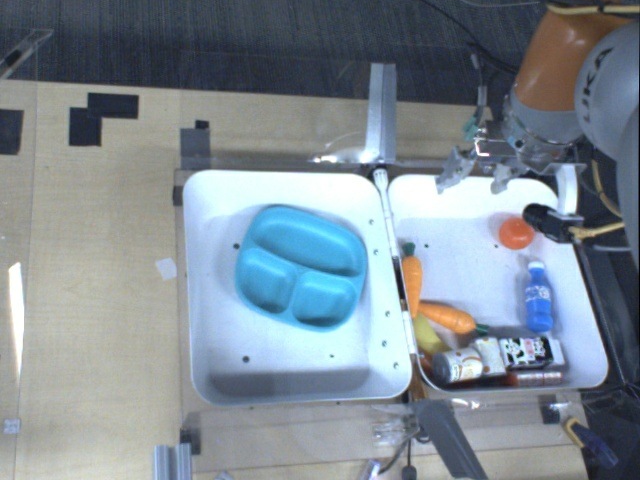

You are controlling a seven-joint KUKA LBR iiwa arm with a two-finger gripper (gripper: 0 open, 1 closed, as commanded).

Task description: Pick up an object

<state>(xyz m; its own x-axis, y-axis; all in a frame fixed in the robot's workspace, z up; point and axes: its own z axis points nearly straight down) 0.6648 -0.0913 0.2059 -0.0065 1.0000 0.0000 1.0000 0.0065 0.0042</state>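
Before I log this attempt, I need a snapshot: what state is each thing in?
End effector: above the right bin's far edge, nothing between its fingers.
Blue divided tray: upright in the left bin.
Blue bottle: lying down.
Orange carrot: lying flat.
Orange cap: resting on the right bin floor.

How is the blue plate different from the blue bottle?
The blue plate lies alone in the left bin; the blue bottle lies in the right bin with carrots and other things. The plate is wide, flat and split into compartments; the bottle is slim and narrow. The plate is light turquoise; the bottle is darker blue with a white cap. Both are blue and rest untouched by the gripper.
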